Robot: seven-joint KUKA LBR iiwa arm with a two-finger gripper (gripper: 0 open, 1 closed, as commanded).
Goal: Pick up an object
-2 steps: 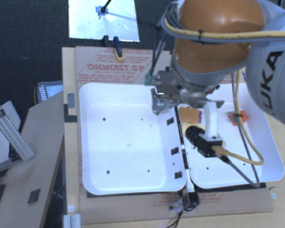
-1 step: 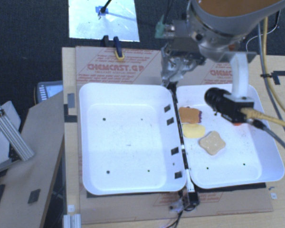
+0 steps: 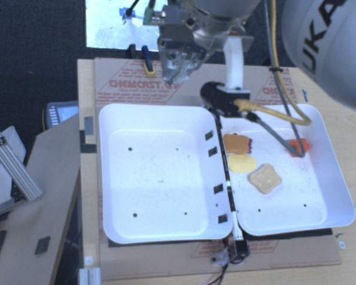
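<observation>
We log the gripper high over the cardboard behind the bins, above the rear edge of the left bin; its metal fingers point down and we see nothing between them, though the slant of the view does not let us say how wide they stand. The grey arm with its orange band fills the top right, and a yellow cable and a grey hose run from it across the back of the right bin. The candidate objects all lie in the right bin: an orange-brown piece near the divider, a pale yellow disc just in front of it, a tan square-ish piece touching or nearly touching the disc, and a small orange object toward the right, partly under the hose. We judge the pick has not begun: this is the approach stage. The next move calls for travel to the right and forward over the right bin, then a descent onto one piece, clear of the hose.
</observation>
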